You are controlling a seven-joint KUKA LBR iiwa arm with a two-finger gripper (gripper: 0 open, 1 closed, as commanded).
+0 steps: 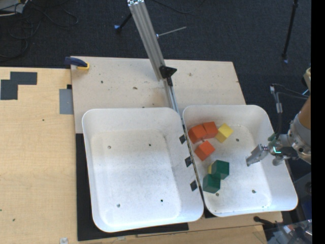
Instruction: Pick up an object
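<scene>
Right bin (264, 200), contents as you'll find them:

1. Orange blocks (203, 131), two joined or touching, top-left of bin, close to the divider; a third orange cube (205, 149) just below, apart from the pair by a thin gap.
2. Yellow cube (224, 132), just right of the orange pair, prob. touching it.
3. Green blocks (220, 168), one upper, one lower (211, 183), overlapping or stacked askew near the divider; a sliver of yellow shows betw. them, can't tell what.

Left bin (101, 131): nothing for you there.

Gripper (255, 156): at right side of right bin, near the rim, well apart from all blocks; nothing betw. fingers; whether fingers stand wide or narrow, can't tell at this res.

Handling, by judgement: blocks look rigid, light, not fragile; flat faces, so grip across two opposite faces; smooth finish may slip if you catch an edge or corner.

Best pick, imo: third orange cube or yellow cube; more free space round them; green pair is crowded, fingers likely to jam betw. blocks; pieces next the divider leave little room for a finger on that side.
</scene>
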